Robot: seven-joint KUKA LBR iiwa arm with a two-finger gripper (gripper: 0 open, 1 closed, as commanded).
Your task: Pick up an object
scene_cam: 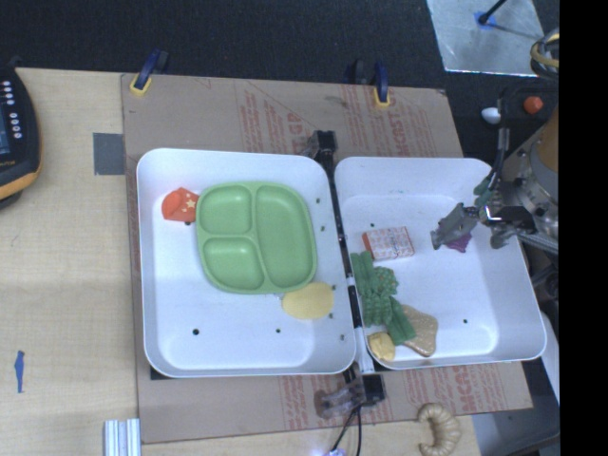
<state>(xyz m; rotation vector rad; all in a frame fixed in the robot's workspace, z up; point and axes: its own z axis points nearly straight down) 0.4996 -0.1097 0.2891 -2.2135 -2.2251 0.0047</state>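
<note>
My gripper (475,234) hangs over the right bin (494,331), near its right wall, and its two dark fingers stand apart. A small purple object (462,244) lies just by the left finger (450,229), and I cannot tell whether they touch. Further left in this bin lie a pink-and-white block (389,243), a green leafy toy (377,293), a tan flat piece (419,332) and a small yellow piece (381,347).
The left bin (171,340) holds a green divided plate (256,236), a red object (179,204) at its upper left and a pale yellow piece (309,301) by the plate's lower edge. A tan curled thing (440,427) lies on the cardboard below the right bin.
</note>
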